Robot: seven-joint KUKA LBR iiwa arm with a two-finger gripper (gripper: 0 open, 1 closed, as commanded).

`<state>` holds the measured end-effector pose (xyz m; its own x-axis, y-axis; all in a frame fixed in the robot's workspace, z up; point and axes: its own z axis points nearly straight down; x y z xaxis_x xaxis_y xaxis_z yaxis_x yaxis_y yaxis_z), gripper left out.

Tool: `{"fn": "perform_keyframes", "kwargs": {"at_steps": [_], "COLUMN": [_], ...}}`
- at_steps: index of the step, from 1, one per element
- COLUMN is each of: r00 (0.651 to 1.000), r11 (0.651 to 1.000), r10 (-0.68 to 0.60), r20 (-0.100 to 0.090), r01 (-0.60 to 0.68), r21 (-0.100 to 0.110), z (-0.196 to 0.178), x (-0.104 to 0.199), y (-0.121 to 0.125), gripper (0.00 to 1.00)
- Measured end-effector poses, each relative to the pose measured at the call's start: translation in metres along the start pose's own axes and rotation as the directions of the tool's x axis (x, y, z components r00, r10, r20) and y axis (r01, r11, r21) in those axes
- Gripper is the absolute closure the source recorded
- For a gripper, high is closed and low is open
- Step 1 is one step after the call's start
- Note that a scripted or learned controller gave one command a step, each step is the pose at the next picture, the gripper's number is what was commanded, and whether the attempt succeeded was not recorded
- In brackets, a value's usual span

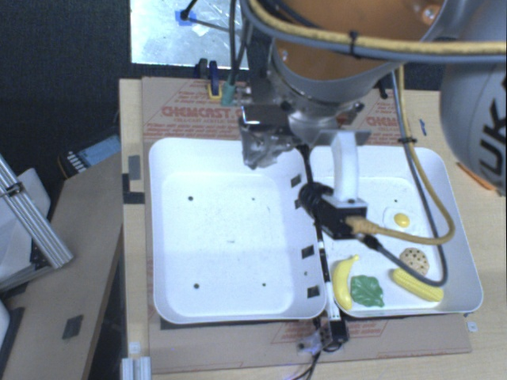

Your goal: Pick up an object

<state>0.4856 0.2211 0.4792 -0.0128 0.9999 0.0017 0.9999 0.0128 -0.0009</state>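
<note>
Grey and orange, the arm (372,22) reaches in across the far edge of the surface and hangs over the far rim of the two white bins, so the pick looks not yet made: nothing is seen lifted. The left bin (222,236) lies bare-floored beneath the wrist. The right bin (451,212) carries every candidate, grouped toward its near edge: a yellow banana (342,282) by the divider, a second banana (417,285) toward the near right corner, a green leafy piece (367,290) between them, a brown cookie (413,260) and a fried egg (401,219) farther back. The gripper (265,145) sits above the left bin's far right corner, well apart from them; whether its fingers stand wide or narrow I cannot tell.
</note>
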Motion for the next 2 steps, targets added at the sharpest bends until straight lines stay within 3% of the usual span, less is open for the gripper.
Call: {"fn": "perform_keyframes", "kwargs": {"at_steps": [1, 2], "r00": [1.000, 1.000], "r11": [1.000, 1.000], "r10": [0.017, 0.000], "r20": [0.001, -0.001], "r01": [-0.017, 0.000], "r21": [-0.009, -0.003], "z": [-0.059, -0.055], "x": [-0.071, 0.018], "y": [0.040, 0.036], "gripper": [1.00, 1.00]}}
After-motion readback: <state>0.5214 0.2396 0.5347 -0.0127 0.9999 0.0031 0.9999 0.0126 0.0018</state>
